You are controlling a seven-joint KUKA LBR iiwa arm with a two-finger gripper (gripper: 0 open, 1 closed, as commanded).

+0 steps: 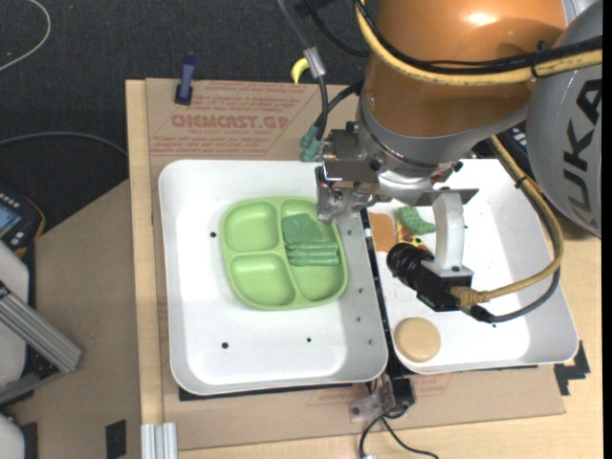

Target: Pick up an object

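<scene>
So gripper (330, 202) sits over the seam btwn bins, at the top-right corner of the green divided plate (256, 261) in left bin (191, 285). Dark green cloth (309, 242) lies in plate's right compartment; round tan disc (418, 338) in right bin (521, 285).

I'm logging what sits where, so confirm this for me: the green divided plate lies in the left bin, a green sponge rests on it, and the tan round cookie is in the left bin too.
One thing is wrong. The cookie lies in the right bin, near its front left corner. The rest holds: the camera view shows the green divided plate in the left bin with the green sponge on it.
</scene>
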